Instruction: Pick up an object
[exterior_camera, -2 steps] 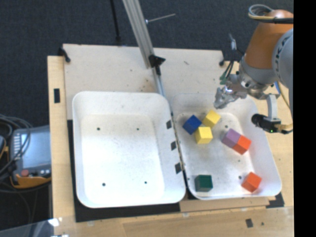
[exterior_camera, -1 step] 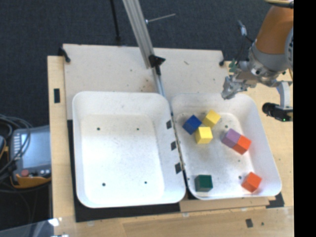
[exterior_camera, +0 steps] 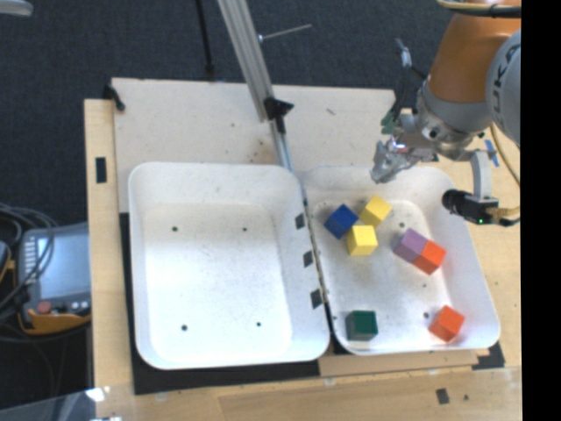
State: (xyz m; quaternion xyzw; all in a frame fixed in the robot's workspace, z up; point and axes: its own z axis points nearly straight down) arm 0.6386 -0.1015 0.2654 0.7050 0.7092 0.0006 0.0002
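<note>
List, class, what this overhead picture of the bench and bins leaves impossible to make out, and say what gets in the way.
- End effector, camera view: blurred and small, so whether it is open or shut cannot be told.
- Arm, camera view: cut off by the top edge.
- Purple block and the red block beside it: whether they touch or merely overlap is unclear at this slant.
- Grey device: cut off by the left edge.

Matt white plastic, finely speckled, for both the left bin (exterior_camera: 219, 261) and the right bin (exterior_camera: 473, 279). Pale, unvarnished wood with a dull, slightly scuffed face for the bench (exterior_camera: 193, 112); ribbed, brushed-looking metal for the slanted rail (exterior_camera: 245, 42). Smooth, evenly painted colour on the blocks (exterior_camera: 361, 239), and a satin orange shell above bare grey metal at the gripper (exterior_camera: 386, 167).
</note>
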